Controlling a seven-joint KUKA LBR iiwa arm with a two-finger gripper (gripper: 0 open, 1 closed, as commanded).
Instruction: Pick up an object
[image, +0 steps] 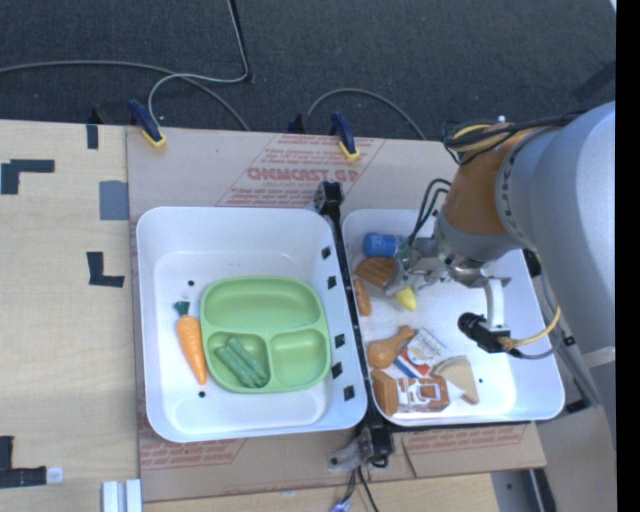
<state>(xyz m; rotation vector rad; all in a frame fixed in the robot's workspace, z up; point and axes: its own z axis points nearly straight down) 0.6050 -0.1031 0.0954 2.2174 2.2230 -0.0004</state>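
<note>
The end effector (412, 272) hung low over the upper left part of the right bin (545, 400), at the end of the grey arm (560, 180) with its orange band; whether it was released or clenched could not be told from this view. Just below its tip lay a small yellow piece (405, 297), touching or nearly touching it, its pointed end turned toward the bin's lower left. Just left of the end effector lay a brown bread-like piece (375, 272), long axis roughly across the bin, with a blue object (379, 243) just above it. Nearer the bin's front edge lay a drumstick (390, 347), its long axis slanting from lower left to upper right, a printed packet (412, 390) and a tan wedge (460, 378). Left of this bin, the left bin (160, 240) held a green divided plate (266, 332) and a carrot (190, 345) lying lengthwise, leaves pointing to the back.
</note>
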